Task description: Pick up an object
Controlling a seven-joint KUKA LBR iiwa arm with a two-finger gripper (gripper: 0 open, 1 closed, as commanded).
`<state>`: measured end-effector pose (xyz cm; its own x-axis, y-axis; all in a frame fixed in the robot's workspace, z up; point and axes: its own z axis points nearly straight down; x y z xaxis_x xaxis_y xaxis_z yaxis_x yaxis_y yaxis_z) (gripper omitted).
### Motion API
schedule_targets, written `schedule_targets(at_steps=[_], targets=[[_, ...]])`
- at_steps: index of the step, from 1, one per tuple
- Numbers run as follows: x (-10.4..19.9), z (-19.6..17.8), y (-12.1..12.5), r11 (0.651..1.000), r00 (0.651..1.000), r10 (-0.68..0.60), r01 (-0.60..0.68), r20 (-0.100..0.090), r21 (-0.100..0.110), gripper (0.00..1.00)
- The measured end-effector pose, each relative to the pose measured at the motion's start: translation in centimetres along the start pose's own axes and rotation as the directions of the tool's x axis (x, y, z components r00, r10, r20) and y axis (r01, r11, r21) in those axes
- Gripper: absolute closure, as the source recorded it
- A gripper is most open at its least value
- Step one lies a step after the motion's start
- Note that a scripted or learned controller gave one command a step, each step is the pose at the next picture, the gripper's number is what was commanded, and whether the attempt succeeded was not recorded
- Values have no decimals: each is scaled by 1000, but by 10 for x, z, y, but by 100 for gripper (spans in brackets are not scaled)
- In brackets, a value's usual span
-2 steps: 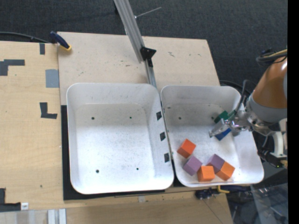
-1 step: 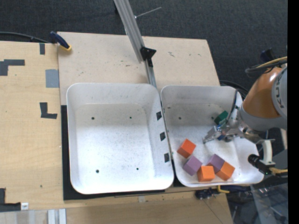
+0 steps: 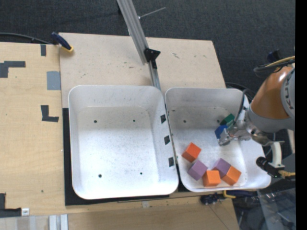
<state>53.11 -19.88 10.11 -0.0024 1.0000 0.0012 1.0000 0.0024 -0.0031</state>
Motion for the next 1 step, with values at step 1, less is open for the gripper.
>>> schedule_targets(at_steps=[1], targets=[[10,-53,6,1000,1000,0,0,2,-7,100]])
